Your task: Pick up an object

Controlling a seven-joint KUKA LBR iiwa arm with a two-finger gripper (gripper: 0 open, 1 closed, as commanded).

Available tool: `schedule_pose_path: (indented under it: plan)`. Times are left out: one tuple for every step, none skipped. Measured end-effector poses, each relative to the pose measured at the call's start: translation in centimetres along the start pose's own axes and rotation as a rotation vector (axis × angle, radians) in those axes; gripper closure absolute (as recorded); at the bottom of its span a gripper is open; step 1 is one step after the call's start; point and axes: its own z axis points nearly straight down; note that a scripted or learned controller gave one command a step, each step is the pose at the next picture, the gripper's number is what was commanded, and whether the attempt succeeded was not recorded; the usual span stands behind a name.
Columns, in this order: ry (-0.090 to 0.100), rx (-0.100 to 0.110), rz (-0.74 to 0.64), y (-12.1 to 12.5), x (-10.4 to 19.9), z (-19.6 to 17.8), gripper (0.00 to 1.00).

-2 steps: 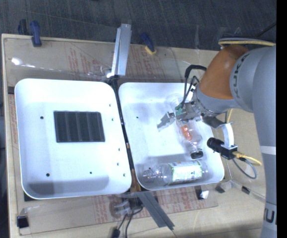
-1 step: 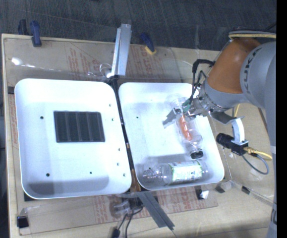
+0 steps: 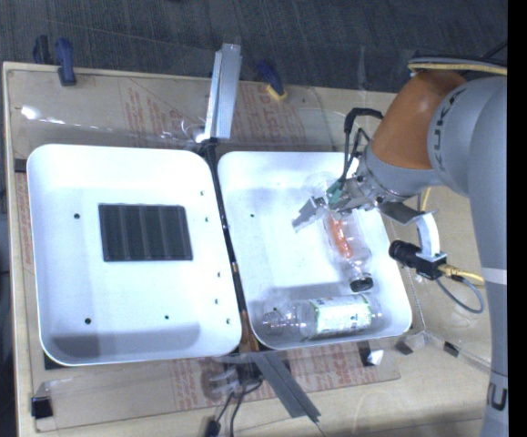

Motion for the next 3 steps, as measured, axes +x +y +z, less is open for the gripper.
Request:
schedule_pose_path:
  plan:
    - [0.002, 0.001, -0.018, -3.1, 0.8, -3.2, 0.00]
    - [0.001, 0.000, -0.073, -0.5, 0.1, -1.4, 0.00]
    - [0.000, -0.001, -0.090, -0.6, 0.1, -2.0, 0.00]
